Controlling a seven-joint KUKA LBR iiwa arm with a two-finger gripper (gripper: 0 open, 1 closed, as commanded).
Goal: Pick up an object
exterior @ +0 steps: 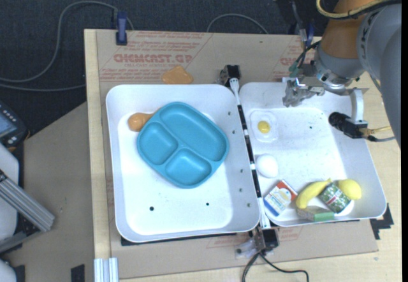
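Note:
My gripper (296, 92) hangs over the far left corner of the right bin (357, 159), with nothing seen in it. Just in front of it a toy fried egg (263, 127) lies flat on the bin floor. A white egg (266, 165) rests nearer the front, by the left wall. In the front corner a small carton (279, 198), a yellow banana (315, 190) and a green can (333, 196) are piled together. The left bin (127, 198) holds a blue divided plate (182, 143) and an orange roll (136, 121) at its left edge.
An orange piece (176, 74) lies on the bench behind the left bin. A black clamp (231, 73) sits where the two bins meet at the back. A black fitting with a cable (347, 123) pokes in over the right bin's right side.

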